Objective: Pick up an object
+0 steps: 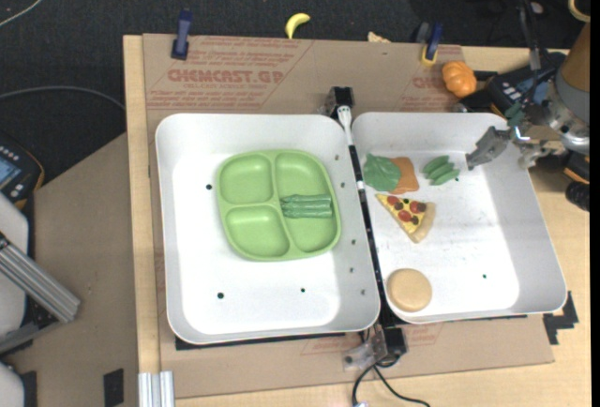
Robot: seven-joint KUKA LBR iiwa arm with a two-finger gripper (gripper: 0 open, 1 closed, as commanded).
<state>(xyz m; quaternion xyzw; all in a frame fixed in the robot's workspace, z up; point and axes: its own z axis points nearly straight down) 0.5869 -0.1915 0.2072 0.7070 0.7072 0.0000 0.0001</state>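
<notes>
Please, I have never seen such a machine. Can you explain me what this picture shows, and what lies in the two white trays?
One camera looks down at a slant on a bench. A grey robot arm reaches in from the right; its hand hovers over the right shallow white bin, holding nothing I can see. That bin holds a toy pizza slice, a round tan bun, a green leafy piece and a small green pod. The left white bin holds a green divided plate.

Even, bright overhead light falls on the bench, so the two white bins [187, 208] look nearly washed out and shadows stay soft. The dark floor [75, 21] stays dim. Detail is slightly soft and grainy throughout.
</notes>
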